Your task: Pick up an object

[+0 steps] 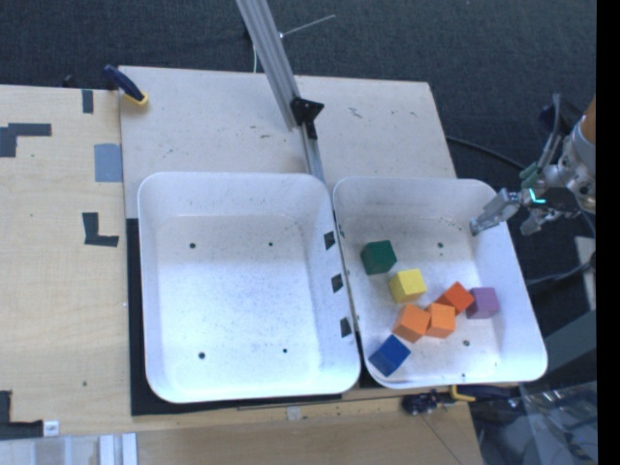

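Observation:
Several small blocks lie in the right bin (504, 260): a green block (379, 256), a yellow block (408, 285), two orange blocks (414, 322) (442, 320), a red-orange block (457, 297), a purple block (483, 302) and a blue block (389, 355). My gripper (511, 214) hangs over the right bin's upper right rim, off to the right of and beyond the blocks. Its two fingers are spread apart with nothing between them.
The left bin (155, 260) stands next to the right one. A grey metal rail (271, 46) runs down from the top to the gap between the bins. A blue and yellow tool (126, 85) lies at the bench's far left corner.

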Motion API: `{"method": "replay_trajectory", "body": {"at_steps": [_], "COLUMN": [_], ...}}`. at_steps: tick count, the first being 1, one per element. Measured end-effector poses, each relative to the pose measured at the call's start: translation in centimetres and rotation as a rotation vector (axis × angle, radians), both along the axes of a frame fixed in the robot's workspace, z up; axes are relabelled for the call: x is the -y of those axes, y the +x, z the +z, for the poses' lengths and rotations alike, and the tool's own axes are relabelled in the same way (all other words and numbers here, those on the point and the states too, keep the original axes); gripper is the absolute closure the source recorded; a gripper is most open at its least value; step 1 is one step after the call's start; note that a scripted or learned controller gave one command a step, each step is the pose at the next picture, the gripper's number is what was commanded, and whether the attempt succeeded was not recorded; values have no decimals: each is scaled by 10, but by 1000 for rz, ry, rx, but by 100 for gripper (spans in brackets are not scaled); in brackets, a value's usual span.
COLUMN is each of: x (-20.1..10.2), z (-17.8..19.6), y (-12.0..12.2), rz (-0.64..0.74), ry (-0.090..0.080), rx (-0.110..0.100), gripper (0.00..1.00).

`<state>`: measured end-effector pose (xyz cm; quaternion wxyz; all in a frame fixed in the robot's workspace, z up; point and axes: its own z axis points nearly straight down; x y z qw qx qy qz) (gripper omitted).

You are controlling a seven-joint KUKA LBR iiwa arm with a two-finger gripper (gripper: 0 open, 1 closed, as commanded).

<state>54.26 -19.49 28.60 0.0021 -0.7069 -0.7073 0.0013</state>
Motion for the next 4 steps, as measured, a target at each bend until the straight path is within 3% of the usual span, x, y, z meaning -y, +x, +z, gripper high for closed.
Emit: {"method": "replay_trajectory", "body": {"at_steps": [1,4], "x": [0,0], "z": [2,-135], "y": [1,-3], "rz": [2,1], "ry": [-1,0], "rx": [4,-2], "gripper": [0,0]}}
